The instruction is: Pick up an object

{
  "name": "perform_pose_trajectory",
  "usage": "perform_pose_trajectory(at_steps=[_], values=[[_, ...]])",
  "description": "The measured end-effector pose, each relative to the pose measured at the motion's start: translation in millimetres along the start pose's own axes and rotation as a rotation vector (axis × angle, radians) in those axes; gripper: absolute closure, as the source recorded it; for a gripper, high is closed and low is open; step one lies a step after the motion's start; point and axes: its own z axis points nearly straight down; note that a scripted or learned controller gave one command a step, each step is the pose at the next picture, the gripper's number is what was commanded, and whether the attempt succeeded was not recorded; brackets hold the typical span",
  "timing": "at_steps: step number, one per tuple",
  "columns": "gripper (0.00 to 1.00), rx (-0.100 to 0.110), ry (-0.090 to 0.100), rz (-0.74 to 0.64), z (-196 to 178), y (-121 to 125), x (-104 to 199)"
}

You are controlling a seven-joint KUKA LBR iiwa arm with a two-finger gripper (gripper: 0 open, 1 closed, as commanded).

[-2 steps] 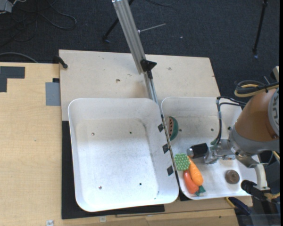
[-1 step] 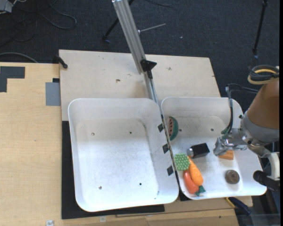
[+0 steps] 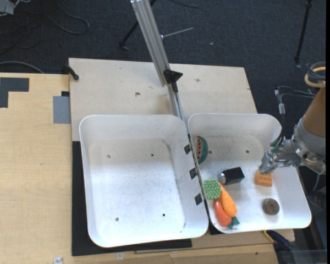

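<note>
The right bin (image 3: 247,122) holds several small objects. An orange block (image 3: 263,179) lies near its right wall, and my gripper (image 3: 267,165) hangs directly above it, close to touching. A black cylinder-like object (image 3: 231,176) lies in the middle. An orange carrot (image 3: 227,201) and a red piece (image 3: 220,213) lie at the front left, beside a green checked piece (image 3: 211,188). A brown round disc (image 3: 271,205) sits at the front right. A watermelon-slice toy (image 3: 201,149) leans on the left wall.
The left bin (image 3: 99,131) stands beside the right one, split by a divider with black clips (image 3: 192,172). A slanted aluminium post (image 3: 154,43) rises behind the bins. The arm enters from the right edge.
</note>
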Motion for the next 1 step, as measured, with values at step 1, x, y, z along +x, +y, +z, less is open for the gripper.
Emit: perform_pose_trajectory(at_steps=[1], values=[[1.00,-0.001,0.000,-0.001,-52.6,1.1,-1.2]])
